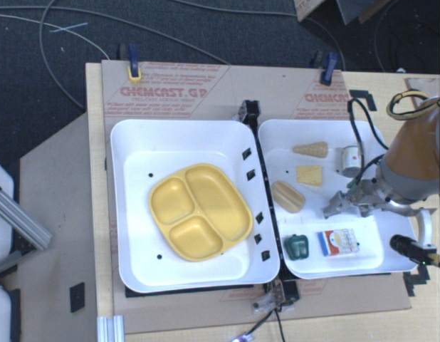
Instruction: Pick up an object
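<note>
Camera view: left bin (127, 191) holds yellow tray (199, 211) (three compartments).

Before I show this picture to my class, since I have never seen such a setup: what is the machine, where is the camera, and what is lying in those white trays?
The picture is taken from one fixed camera above the bench, looking down at a slant. The grey and orange shape at the right is a robot arm reaching in; its pincer hangs low over the right bin. I see nothing between its fingers.

The left bin holds a yellow divided plate. The right bin holds small things: a cone-shaped piece, a yellow square piece, a tan bread-like roll, a small green object, a small red, white and blue packet, and a silver can-like thing.
</note>
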Motion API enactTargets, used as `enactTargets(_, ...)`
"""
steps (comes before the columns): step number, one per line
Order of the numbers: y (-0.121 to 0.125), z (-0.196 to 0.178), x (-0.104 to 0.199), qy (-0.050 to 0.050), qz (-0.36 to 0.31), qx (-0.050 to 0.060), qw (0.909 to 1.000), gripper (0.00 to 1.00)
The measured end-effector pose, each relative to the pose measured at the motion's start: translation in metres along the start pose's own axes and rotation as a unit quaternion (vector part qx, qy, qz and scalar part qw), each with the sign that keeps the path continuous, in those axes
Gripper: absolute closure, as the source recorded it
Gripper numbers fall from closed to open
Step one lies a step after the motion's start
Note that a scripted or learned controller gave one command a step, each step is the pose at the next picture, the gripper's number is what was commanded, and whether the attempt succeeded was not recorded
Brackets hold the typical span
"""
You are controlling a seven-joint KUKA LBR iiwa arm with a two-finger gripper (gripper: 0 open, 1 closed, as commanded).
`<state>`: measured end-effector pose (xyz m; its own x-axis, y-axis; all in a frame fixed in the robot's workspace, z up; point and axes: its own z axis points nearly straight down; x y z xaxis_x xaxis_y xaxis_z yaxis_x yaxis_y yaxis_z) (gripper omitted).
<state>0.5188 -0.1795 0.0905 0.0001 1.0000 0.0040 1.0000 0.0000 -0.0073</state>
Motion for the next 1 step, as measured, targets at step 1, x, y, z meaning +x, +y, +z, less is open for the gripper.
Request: enactTargets(1, 0.002, -0.0144, -0.0006, -0.001, 0.0, -0.004, 1.0, 1.0)
